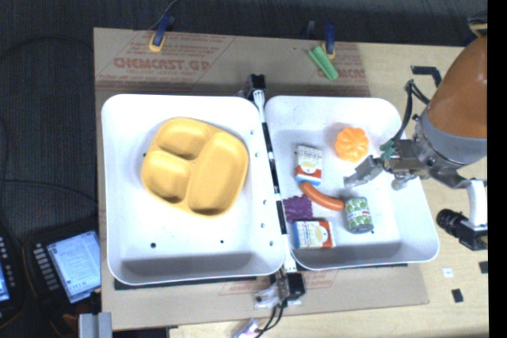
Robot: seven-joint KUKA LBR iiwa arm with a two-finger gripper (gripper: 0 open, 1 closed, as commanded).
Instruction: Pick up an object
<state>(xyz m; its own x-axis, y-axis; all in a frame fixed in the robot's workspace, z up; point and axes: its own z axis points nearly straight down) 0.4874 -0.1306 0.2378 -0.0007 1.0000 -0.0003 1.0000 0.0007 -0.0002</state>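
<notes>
My gripper (361, 172) reaches in from the right over the right bin (412, 237). It hangs between an orange pumpkin (352, 142) just up and left of it and a green can (358, 214) below it. Nothing shows in its grasp. To its left lie an orange sausage (321, 195), a small red and white carton (309, 161), a purple bunch of grapes (298, 208) and a blue and orange carton (312, 233).
The left bin (127, 249) holds a large yellow bread-like object (195, 165). A green marker (323, 62) and blue clamps (161, 32) sit on the cardboard behind the bins. A tablet (67, 263) lies at the lower left.
</notes>
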